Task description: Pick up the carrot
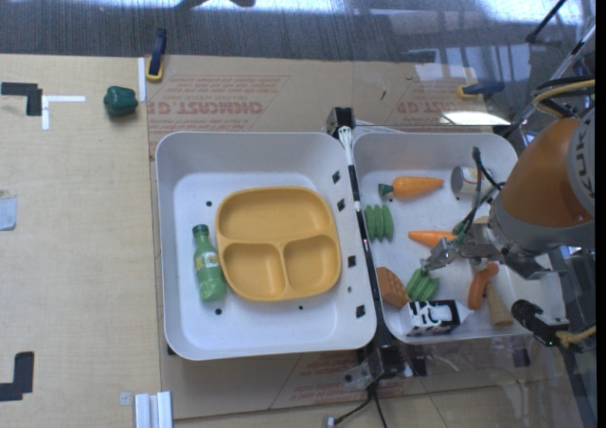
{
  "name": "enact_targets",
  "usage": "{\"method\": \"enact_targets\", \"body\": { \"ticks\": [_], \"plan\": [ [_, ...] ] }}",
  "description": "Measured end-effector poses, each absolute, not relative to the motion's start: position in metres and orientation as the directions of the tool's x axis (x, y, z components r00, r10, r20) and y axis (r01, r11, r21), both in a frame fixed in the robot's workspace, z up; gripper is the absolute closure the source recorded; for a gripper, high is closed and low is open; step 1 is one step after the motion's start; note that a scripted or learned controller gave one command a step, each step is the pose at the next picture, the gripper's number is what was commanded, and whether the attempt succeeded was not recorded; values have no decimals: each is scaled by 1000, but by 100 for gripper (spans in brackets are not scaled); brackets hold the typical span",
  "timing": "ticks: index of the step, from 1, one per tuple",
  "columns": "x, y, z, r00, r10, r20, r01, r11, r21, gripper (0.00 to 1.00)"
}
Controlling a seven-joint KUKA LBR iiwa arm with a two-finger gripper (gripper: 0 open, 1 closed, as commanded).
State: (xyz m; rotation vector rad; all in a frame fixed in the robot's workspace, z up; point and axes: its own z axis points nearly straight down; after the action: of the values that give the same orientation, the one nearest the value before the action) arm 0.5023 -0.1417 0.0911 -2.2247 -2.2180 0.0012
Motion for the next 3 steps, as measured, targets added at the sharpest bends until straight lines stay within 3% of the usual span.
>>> {"method": "enact_targets", "body": {
  "ticks": [1, 2, 3],
  "plan": [
    [598, -161, 93, -94, 996, -3, 996, 94, 1, 0],
    [647, -203, 91, 113, 994, -1, 994, -113, -12, 0],
    [645, -118, 85, 388, 921, -22, 920, -389, -50, 0]
  ]
}}
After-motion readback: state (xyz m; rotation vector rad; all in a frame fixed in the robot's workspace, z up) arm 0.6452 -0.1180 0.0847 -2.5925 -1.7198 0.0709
